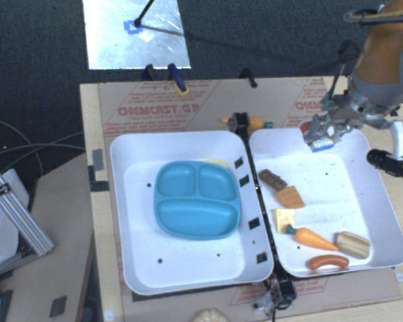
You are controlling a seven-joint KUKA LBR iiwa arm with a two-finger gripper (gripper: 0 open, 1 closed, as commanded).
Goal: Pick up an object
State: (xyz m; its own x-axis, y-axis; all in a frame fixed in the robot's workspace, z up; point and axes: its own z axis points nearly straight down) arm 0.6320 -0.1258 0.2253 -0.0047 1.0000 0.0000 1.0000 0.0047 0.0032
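The right bin point(369, 193) holds several toy foods: a dark brown bar point(272, 179), a tan wedge point(291, 197), a pale yellow cheese piece point(283, 220), a carrot point(313, 237), a bread roll point(352, 244) and a red sausage point(327, 262). My gripper point(320, 140) hangs over the far edge of this bin, well behind the foods and apart from all of them. I see nothing held beneath it.
In the left bin point(143, 264) lies a blue divided plate point(197, 198), with a small yellow thing point(217, 162) peeking out behind its far rim. An orange object point(254, 123) rests outside the bins at the far end of their shared wall.
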